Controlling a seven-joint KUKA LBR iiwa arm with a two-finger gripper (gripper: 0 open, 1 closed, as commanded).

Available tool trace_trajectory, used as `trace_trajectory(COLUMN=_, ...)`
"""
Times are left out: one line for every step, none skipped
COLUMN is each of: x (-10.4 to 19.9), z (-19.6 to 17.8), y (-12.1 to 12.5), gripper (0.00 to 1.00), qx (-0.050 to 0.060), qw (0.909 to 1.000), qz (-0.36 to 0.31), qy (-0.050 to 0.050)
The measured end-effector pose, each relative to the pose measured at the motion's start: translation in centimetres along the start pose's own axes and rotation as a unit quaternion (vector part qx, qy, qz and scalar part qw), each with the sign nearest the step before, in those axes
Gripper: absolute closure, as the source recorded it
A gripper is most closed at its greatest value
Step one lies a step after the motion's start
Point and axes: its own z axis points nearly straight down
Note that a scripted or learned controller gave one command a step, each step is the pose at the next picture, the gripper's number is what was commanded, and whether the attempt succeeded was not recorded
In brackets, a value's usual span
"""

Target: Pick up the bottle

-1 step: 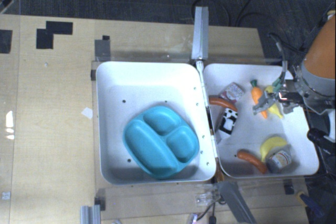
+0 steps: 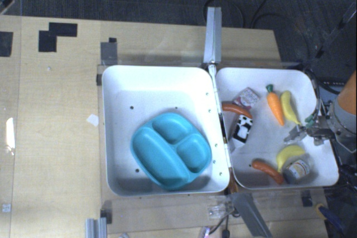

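The bottle point(image 2: 241, 130), black and white, lies in the right bin point(image 2: 312, 86) close to its left wall, just below a red-brown sausage point(image 2: 236, 110). My gripper point(image 2: 304, 128) hangs over the right side of that bin, well to the right of the bottle and apart from it. It is open and nothing sits between its fingers. It hovers between a banana point(image 2: 289, 107) above and a yellow fruit point(image 2: 290, 154) below.
The right bin also holds a carrot point(image 2: 274, 107), a pink packet point(image 2: 247, 97), a second sausage point(image 2: 266, 170) and a can point(image 2: 297, 170). A blue divided plate point(image 2: 170, 149) lies in the left bin point(image 2: 120, 120). A metal post point(image 2: 212, 36) stands behind the bins.
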Motion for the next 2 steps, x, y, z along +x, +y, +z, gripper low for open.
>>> trace_trajectory(x=-0.3, z=-5.3, y=6.2, gripper=0.00, qx=-0.001, qw=0.9996, qz=0.028, qy=0.000)
trace_trajectory(x=-0.1, z=-6.7, y=5.1, gripper=0.00, qx=-0.001, qw=0.9999, qz=0.016, qy=0.000)
